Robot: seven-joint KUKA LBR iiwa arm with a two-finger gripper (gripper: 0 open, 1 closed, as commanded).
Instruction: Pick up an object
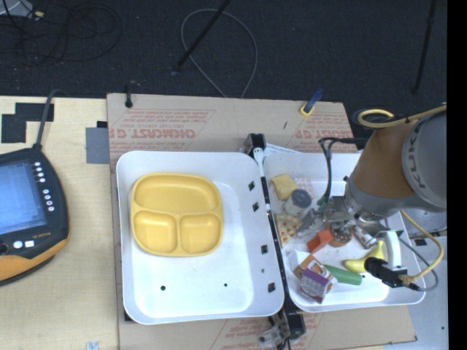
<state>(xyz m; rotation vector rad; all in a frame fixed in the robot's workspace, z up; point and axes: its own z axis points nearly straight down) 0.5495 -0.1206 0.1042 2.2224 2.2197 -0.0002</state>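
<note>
Where end effector dips, orange block just below, perhaps touching

1. Even, moderately bright light falls from above; the two white bins, the left bin and the right bin, are the brightest areas, without blown-out glare.
2. The top of the frame is dark and underexposed, with only faint cables visible.
3. Shadows are soft and short, for instance under the yellow tray.
4. Focus is slightly soft overall; the small items at lower right blur together.
5. The screen at the left edge glows pale blue.
</note>
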